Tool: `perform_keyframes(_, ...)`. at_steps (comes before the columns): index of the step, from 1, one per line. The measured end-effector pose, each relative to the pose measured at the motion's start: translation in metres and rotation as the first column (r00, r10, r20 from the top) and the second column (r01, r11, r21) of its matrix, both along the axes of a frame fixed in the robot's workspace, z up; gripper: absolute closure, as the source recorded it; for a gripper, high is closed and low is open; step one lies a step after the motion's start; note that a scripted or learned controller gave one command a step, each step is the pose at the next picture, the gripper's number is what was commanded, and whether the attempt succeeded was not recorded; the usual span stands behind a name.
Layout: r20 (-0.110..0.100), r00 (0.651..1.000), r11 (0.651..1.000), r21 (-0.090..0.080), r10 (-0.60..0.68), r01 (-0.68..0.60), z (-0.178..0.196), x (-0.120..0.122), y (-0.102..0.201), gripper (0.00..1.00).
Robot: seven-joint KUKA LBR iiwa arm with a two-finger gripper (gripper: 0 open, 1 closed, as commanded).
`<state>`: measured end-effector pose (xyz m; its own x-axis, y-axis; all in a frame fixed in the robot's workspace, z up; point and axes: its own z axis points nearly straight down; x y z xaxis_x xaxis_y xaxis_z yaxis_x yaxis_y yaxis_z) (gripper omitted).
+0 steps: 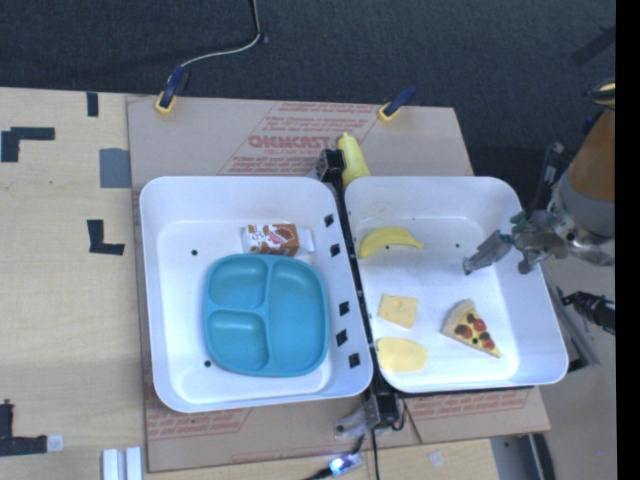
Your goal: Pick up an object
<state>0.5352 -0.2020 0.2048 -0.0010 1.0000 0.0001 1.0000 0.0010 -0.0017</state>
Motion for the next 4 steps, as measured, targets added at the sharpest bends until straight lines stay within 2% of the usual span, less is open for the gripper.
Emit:
perform_keyframes(1, 0.007, 1.000, 1.000, -0.001, 0.007, -0.007, 0.049, 0.039, 0.052, 0.00)
perform_keyframes(2, 0.001, 1.000, 1.000, 0.000, 0.003, -0.003, 0.056, 0.037, 0.049, 1.00)
perform_keyframes(3, 0.019, 1.000, 1.000, -0.004, 0.005, -0.005, 0.188, 0.079, 0.071, 1.00)
perform_keyframes(4, 0.021, 1.000, 1.000, -0.004, 0.003, -0.003, 0.341, 0.080, 0.082, 1.00)
